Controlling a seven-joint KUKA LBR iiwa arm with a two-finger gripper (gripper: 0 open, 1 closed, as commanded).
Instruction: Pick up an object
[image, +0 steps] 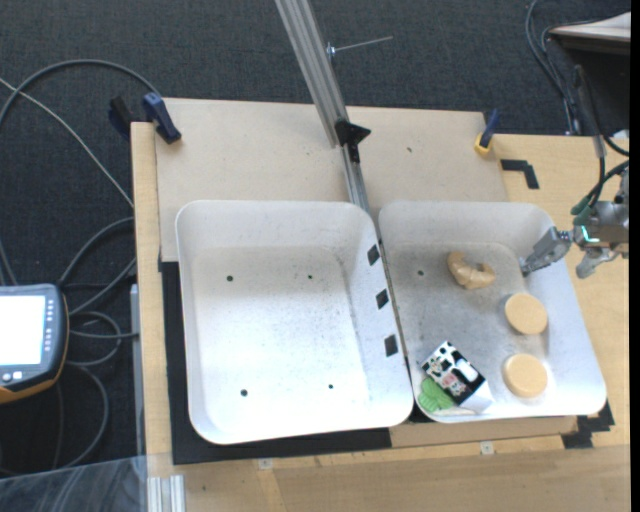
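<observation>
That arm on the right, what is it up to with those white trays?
It is set to pick something up. The gripper sits at the right bin's far right rim, with nothing between its fingers. In that bin lie a tan lumpy piece, two round tan discs and a black-and-white patterned item on something green at the near edge. The gripper touches none of them.

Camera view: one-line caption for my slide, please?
Gripper at right bin's far right edge, near a tan lump, two round discs and a green-and-black packet.
</observation>
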